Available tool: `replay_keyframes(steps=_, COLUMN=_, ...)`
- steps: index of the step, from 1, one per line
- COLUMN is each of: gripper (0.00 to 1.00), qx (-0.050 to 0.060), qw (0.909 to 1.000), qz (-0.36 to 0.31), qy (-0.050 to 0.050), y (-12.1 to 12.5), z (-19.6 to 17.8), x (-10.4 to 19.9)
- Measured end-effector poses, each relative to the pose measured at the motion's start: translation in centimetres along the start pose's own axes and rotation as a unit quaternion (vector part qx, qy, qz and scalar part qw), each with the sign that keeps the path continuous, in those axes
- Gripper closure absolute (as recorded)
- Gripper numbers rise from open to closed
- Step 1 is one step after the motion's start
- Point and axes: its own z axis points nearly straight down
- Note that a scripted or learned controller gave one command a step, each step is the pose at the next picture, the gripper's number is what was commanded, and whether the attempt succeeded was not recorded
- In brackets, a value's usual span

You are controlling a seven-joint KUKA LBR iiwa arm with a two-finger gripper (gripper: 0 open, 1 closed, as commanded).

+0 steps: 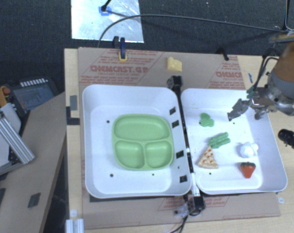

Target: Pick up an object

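The right bin point(263, 178) holds several toy foods: a green broccoli piece point(206, 120), a green bean pod point(219, 140), a pizza slice point(208, 158), a white garlic-like piece point(247, 150) and a red strawberry point(248, 169). My gripper point(247, 109) hangs over the upper right part of this bin, up and to the right of the broccoli. Its dark fingers point(234, 113) spread apart, with nothing between them.
The left bin point(95, 106) carries a green sectioned plate point(141, 141). A yellow block point(174, 63) lies on the cardboard behind the bins. A black clip divider point(179, 125) runs between the bins. Grey equipment point(32, 97) sits at the far left.
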Motion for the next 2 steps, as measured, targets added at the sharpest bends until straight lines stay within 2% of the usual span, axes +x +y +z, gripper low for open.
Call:
replay_keyframes(steps=1, gripper=0.00, qx=-0.006, qw=1.0000, qz=-0.001, qy=-0.001, y=0.2, z=-0.7, x=0.0)
replay_keyframes(steps=2, gripper=0.00, qx=-0.005, qw=1.0000, qz=0.000, qy=-0.001, y=-0.1, z=4.1, x=-0.8)
